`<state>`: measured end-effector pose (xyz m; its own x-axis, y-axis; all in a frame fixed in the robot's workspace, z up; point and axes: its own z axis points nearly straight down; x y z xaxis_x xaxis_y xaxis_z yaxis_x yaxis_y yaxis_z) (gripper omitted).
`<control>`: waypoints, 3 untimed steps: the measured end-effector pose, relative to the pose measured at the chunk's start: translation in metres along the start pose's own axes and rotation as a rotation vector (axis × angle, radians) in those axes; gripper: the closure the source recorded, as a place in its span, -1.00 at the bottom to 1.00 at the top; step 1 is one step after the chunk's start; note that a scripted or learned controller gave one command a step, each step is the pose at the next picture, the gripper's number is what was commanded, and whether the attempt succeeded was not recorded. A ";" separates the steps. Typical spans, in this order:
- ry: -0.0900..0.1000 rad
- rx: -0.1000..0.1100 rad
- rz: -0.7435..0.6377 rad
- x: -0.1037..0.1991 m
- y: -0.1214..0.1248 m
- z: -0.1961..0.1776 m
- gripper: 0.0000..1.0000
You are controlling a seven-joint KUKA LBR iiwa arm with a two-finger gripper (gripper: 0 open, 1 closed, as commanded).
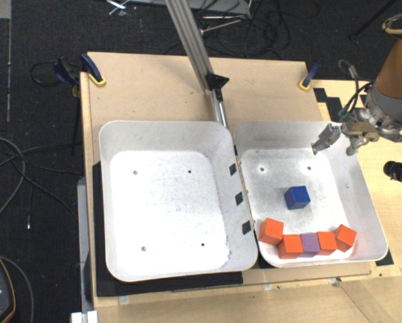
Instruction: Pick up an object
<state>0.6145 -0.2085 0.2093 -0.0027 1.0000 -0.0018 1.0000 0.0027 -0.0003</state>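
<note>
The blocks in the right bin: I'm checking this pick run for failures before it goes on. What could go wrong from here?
The orange blocks and the purple block sit packed in a row against the right bin's near wall, so fingers may find no gap and jam or shove neighbours. The blue block stands alone, but an off-centre descent could push it away. The gripper hangs over the bin's far right corner, well off every block.

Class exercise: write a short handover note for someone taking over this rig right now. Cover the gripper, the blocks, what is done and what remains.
Gripper: open, holding nothing, over the right bin's upper right rim.
Blue block: alone, mid right bin.
Four orange blocks and a purple block: in a row along that bin's near edge.
Done: nothing picked yet.
Left: descend, grasp a block, lift. The blue one looks easiest, standing apart.
</note>
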 end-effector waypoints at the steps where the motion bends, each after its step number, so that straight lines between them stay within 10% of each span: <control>1: 0.004 0.009 0.003 0.022 -0.026 0.094 -1.00; 2: 0.003 0.000 -0.002 0.072 -0.055 0.114 -1.00; 3: 0.001 -0.003 0.002 0.070 -0.054 0.104 1.00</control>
<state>0.5607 -0.1392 0.1056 -0.0005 1.0000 -0.0004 1.0000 0.0005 0.0027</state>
